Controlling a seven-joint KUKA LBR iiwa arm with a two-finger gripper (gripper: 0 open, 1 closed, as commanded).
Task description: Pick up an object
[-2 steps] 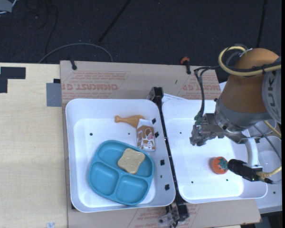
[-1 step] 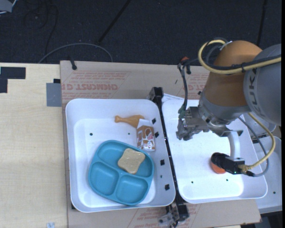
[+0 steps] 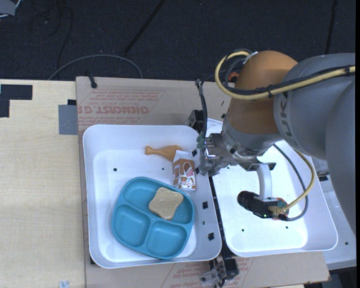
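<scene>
Gripper (image 3: 199, 161) at the divider between 2 white bins; jaw state: cannot tell. Just beside it, a glossy brown-and-white carton (image 3: 184, 175) stands in the left bin (image 3: 99, 161), by a tan drumstick (image 3: 163, 152) and a toast slice (image 3: 165, 203) on a blue sectioned plastic tray (image 3: 132, 227).

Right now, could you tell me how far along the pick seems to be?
Nothing looks picked yet. The slice of bread lies on the blue tray, the drumstick and small carton in the left bin. The gripper sits near the carton. Grasping and lifting remain.
</scene>
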